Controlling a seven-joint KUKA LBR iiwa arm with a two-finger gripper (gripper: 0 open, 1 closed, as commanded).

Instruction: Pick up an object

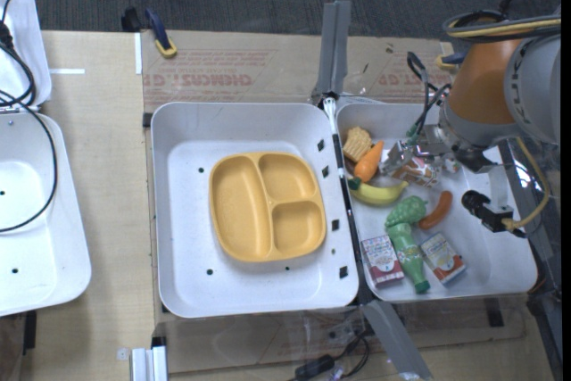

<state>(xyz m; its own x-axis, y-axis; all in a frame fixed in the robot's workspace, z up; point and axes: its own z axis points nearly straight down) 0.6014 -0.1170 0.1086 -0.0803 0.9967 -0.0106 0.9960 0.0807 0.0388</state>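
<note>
The right bin point(500, 272) holds several small items. A tan waffle piece point(357, 141), an orange carrot point(368, 163) and a yellow banana point(379, 192) lie at its left side. Lower down are a green leafy vegetable point(407, 211), a green bottle point(410, 256), a red-brown sausage point(436, 210) and two small cartons point(381, 260) point(443, 258). The arm with its orange band point(486, 85) reaches down into the bin's upper middle. My gripper point(419, 158) sits low over a crinkled brown and silver packet point(412, 170), right of the carrot.
The left bin point(178, 219) holds a yellow divided plate point(268, 205). A grey upright bar point(335, 49) stands behind the seam between the bins. Black cabling point(489, 211) hangs from the arm over the right bin's right side. White fixtures point(36, 219) stand at the far left.
</note>
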